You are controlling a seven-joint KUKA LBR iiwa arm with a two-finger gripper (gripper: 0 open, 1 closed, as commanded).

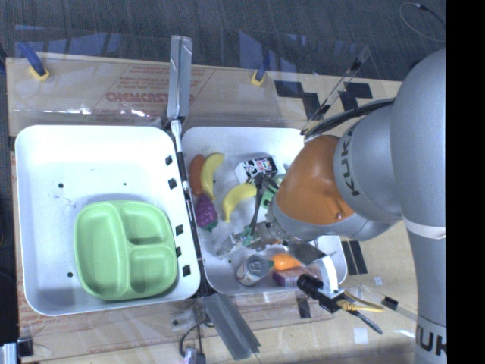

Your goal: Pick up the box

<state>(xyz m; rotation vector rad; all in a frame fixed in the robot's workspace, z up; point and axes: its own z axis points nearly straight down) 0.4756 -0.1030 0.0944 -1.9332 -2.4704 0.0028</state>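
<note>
- The big grey arm [409, 165] is reaching in from the right side and is hanging over the right bin [227, 139].
- Its orange band [311, 184] is sitting right above the middle of that bin and is hiding some of the things under it.
- The gripper [254, 230] is pointing down into the bin, just left of the orange band, and it is looking thin and dark.
- The gripper is too small and blurry here, so nobody can tell if it is apart, together or clamped on something.
- The box [255, 167] is lying in the right bin near the back wall. It is small, black and white, and it is sitting just above the gripper and right beside the orange band.
- Two yellow bananas are lying in the same bin. One banana [210, 171] is resting near the left wall, and the other banana [239, 198] is lying just below the box.
- A purple bunch of grapes [206, 211] is sitting by the left wall, under the first banana.
- A shiny can [252, 269] is lying near the front wall, with a small orange carrot [285, 262] just to its right.
- The left bin [45, 150] is holding a green tray [125, 249] with three parts, near the front.
</note>
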